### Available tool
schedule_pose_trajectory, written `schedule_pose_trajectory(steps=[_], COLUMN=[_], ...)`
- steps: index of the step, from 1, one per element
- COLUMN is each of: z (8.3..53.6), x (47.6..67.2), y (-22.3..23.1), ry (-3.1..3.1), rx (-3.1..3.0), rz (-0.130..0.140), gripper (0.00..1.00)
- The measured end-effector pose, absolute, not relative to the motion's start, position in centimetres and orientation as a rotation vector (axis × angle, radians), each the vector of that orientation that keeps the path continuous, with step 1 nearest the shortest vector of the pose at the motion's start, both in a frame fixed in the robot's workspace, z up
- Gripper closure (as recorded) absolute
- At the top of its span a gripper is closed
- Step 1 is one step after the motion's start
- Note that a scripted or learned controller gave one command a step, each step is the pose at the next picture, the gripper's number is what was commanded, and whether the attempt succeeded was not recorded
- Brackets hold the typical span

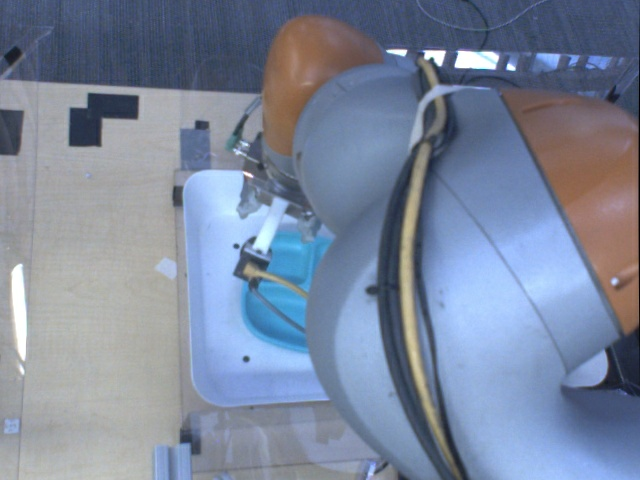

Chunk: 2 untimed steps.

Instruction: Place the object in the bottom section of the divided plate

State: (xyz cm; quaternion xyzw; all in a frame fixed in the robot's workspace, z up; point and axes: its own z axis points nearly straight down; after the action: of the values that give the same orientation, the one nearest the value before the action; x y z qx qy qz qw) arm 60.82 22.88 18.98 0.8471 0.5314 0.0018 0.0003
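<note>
One white bin (214,308) shows on the pale wooden tabletop (90,298), its right part hidden under the grey arm (450,268), which covers most of the right half of the view. In the bin lies one blue divided plate (272,320), toward the bin's right side; only its left rim and a strip of its floor are visible, the rest is under the arm, and its sections cannot be told apart. The tool (268,194) hangs over the plate's upper left edge, below the orange joint cover (305,68); whether it is released or clenched cannot be told, as the wrist hides it. Two small dark specks (246,358) dot the bin floor. Two black marks are on the tabletop at upper left: one stepped shape (100,118) and one cut off by the left edge (8,131). One small white scrap (165,266) lies left of the bin. One thin cable (470,10) loops on the grey carpet (150,18) at the top.
</note>
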Motion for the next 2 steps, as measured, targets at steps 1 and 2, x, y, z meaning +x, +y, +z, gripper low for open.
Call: schedule_pose_trajectory(steps=[1, 2], z=[9.6, 8.8], x=[65.8, 66.9], y=[19.0, 19.4], ry=[1.621, 1.893], rx=[2.683, 2.506], rz=[0.027, -0.003], gripper=[0.00, 0.00])
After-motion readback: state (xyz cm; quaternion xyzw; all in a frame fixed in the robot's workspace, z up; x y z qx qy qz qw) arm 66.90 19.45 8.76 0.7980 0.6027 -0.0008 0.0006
